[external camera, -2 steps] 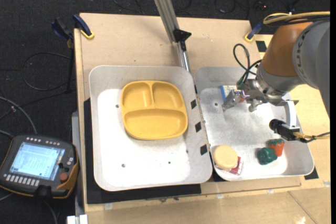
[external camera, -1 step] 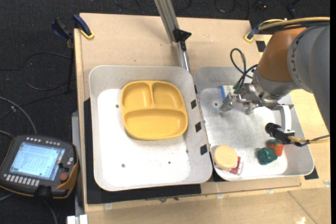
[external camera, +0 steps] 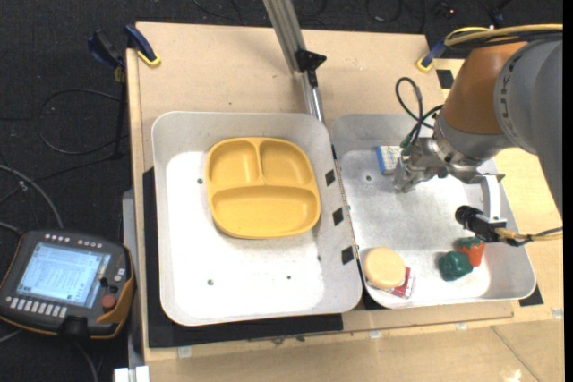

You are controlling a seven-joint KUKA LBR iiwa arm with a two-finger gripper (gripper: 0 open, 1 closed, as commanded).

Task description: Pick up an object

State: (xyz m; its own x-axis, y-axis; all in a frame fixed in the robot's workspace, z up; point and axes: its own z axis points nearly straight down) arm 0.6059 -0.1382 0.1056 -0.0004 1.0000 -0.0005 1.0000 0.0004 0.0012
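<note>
In the right bin point(external camera: 421, 219) my gripper point(external camera: 408, 178) hangs low near the back left part, just right of a small blue and white packet point(external camera: 388, 158) that lies at the bin's far edge. A round tan bun-like toy on a red and white wrapper point(external camera: 388, 269) lies at the front left of this bin. A green toy point(external camera: 453, 265) with an orange piece point(external camera: 474, 250) beside it lies at the front right. The grey arm with its orange band point(external camera: 479, 94) reaches in from the right.
The left bin point(external camera: 179, 219) bears a yellow divided plate point(external camera: 263, 187). A metal pole point(external camera: 282, 4) slants down to the bench between the bins. A teach pendant point(external camera: 63, 282) lies off the bench at lower left. Black clips line the seam between the bins.
</note>
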